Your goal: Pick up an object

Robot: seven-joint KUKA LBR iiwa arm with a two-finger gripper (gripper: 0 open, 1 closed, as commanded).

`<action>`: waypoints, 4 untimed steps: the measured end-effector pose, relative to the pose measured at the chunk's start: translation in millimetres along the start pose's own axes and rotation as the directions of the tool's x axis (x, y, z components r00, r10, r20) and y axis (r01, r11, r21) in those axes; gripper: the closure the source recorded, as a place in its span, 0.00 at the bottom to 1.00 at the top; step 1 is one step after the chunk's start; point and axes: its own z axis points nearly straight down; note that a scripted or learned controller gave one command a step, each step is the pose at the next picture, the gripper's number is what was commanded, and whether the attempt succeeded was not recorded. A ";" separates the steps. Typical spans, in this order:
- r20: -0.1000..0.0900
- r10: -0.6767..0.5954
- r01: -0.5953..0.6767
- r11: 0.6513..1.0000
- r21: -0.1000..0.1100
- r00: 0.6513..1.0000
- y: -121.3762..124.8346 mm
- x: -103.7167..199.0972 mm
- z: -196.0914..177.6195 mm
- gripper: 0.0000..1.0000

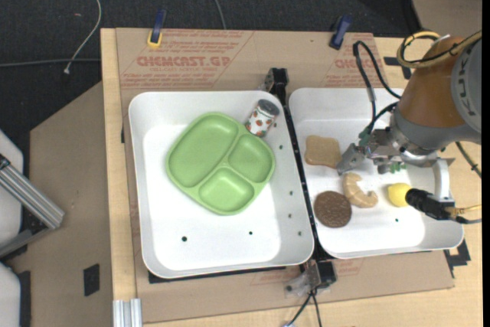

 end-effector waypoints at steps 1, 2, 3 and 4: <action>0.000 0.000 0.000 1.000 -0.001 1.000 -0.3 0.7 30.0 0.00; 0.001 0.000 0.000 1.000 -0.006 1.000 1.1 0.6 17.0 1.00; 0.004 -0.001 0.001 1.000 -0.012 1.000 6.3 0.7 -46.8 1.00; 0.004 -0.001 0.001 1.000 -0.012 1.000 7.4 0.8 -100.8 1.00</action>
